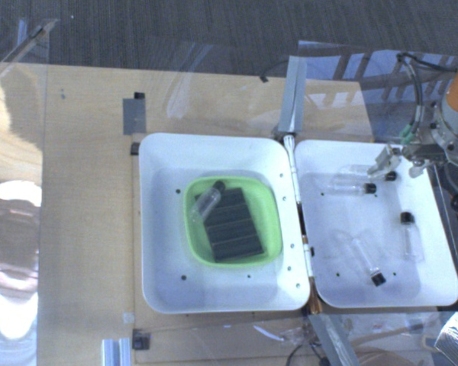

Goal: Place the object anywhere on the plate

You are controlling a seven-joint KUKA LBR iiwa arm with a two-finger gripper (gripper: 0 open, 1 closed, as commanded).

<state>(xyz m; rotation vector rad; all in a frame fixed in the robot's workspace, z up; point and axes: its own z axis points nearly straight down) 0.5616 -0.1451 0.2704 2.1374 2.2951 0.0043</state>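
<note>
Four vials (pixel 207 200) perhaps — two bins (pixel 159 280).

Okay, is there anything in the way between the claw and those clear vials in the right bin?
Nothing visible. The claw hangs over the right bin's far edge, and the nearest clear vial lies just to its left on bare floor. The green plate already holds a dark block and a vial.
</note>
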